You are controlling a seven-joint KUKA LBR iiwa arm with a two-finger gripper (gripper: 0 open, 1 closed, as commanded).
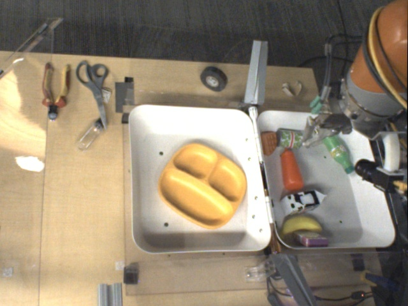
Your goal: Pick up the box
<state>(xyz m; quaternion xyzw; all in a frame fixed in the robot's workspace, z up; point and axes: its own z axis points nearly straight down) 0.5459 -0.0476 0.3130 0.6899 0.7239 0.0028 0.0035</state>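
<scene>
The gripper (317, 131) sits over the back of the right bin (376, 234), its tip close above a green-and-white item (294, 137) lying there; whether the fingers are open or closed cannot be told, the metal parts blurring together. The box (311, 239) (small, purple, partly tucked under a yellow banana-like piece (301, 224)) lies at the bin's front edge, well apart from the gripper. An orange carrot shape (291, 171) and a black-and-white object (301, 200) lie between. A large yellow form (203, 185) occupies the left bin (146, 171).
</scene>
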